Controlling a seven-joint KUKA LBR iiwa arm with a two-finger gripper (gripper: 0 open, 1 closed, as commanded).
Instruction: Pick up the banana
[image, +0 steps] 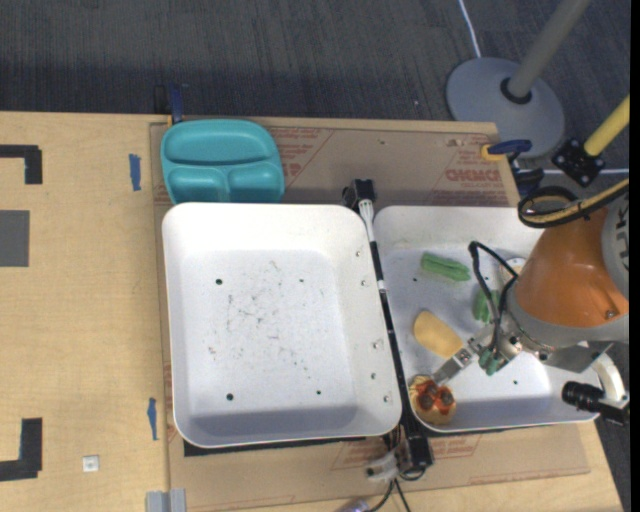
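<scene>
The cardboard-covered bench (80, 330) bears two white bins (270, 320) side by side and a teal tray (222, 160).

Arm (580, 290): wide orange band, grey casing beneath. Black cables loop across wrist. Gripper (462, 360): slim metallic fingers, small green part by their base.

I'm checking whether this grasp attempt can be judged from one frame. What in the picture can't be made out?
- Gripper: whether it touches the yellow banana is too small to tell in the camera view.
- Green item by the wrist: partly hidden by the arm and black cable.
- Right bin: its right part is covered by the arm.
- Reddish object: too small to identify.
</scene>
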